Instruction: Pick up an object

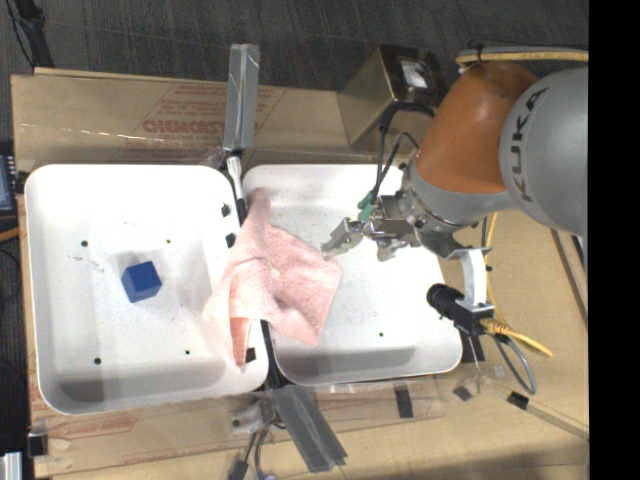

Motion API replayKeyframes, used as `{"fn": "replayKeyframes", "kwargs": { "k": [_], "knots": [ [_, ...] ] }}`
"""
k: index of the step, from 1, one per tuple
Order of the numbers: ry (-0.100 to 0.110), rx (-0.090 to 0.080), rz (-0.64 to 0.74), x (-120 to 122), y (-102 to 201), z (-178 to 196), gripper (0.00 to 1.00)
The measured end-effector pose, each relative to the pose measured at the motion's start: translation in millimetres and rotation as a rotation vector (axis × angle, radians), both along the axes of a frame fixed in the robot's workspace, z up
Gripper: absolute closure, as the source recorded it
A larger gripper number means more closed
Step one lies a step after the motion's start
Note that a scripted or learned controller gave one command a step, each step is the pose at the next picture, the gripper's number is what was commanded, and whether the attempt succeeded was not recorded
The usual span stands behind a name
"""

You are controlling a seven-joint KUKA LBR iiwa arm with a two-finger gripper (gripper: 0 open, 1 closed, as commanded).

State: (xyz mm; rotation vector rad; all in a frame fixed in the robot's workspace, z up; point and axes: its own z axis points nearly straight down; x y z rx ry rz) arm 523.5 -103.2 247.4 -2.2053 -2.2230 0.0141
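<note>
Locate the pink cloth [275, 283], draped over the shared wall between the left bin [60, 298] and the right bin [400, 353]. Note the blue cube [141, 280], lying alone in the left bin. Gripper [345, 236] hangs over the right bin, just beside the cloth's upper edge; fingers appear apart, clamped on nothing. Lower onto a raised fold of cloth, away from the wall. Close fully before lifting. Expect limp fabric to slip or snag.

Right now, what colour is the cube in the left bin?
Blue; the cube shows clearly in the camera view.
</note>
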Motion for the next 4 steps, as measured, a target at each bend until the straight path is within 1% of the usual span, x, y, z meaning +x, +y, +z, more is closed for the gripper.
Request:
{"fn": "replayKeyframes", "kwargs": {
  "k": [1,2,3,4],
  "knots": [
    [-0.001,0.005,0.280,21,-5,-143,0.00],
    [-0.005,0.004,0.404,70,7,-160,0.00],
    [0.003,0.006,0.408,69,7,-154,1.00],
    [-0.013,0.002,0.497,94,79,-26,1.00]
  ]
}}
